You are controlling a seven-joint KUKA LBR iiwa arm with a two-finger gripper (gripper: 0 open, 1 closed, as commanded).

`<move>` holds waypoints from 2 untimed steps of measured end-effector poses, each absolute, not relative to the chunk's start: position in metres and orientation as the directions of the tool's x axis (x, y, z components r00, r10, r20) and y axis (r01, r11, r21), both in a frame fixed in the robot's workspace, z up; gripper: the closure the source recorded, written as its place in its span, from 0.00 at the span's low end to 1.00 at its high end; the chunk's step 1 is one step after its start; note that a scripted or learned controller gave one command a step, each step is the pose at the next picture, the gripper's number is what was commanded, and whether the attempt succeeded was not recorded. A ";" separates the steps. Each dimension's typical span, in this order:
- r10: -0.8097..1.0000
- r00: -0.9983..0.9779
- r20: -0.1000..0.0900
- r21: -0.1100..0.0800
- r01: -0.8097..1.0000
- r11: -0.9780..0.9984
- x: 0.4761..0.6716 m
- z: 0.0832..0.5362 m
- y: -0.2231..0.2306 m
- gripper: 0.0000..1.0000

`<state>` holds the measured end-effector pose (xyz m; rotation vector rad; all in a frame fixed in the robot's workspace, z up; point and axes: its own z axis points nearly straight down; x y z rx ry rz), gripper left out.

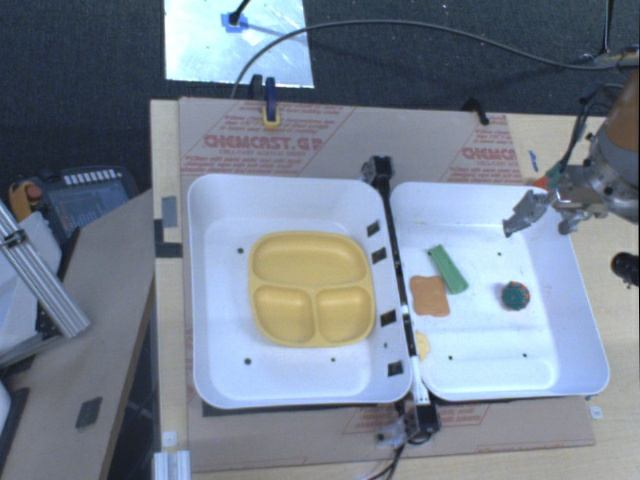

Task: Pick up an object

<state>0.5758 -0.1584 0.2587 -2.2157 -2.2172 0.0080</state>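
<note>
Overhead, tool (545, 215) above right bin's (570, 368) far edge, fingers apart.

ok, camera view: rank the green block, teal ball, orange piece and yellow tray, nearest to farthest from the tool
1. Green block: right bin, lower left of the tool.
2. Teal ball: right bin, below the tool; close to the block's distance, so 1 and 2 are hard to call.
3. Orange piece: right bin, by the divider.
4. Yellow tray: left bin, clearly farthest.

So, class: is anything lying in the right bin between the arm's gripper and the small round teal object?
Nothing visible does. The gripper hangs over the right bin's far right part, the teal object lies nearer the camera, and bare white floor separates them. The green block and orange piece lie off to the left.
</note>
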 end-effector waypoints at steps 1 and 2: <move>1.000 -0.003 -0.001 0.001 1.000 0.003 0.578 0.264 -0.158 0.00; 1.000 -0.001 0.001 -0.004 1.000 0.001 0.574 0.202 -0.156 0.00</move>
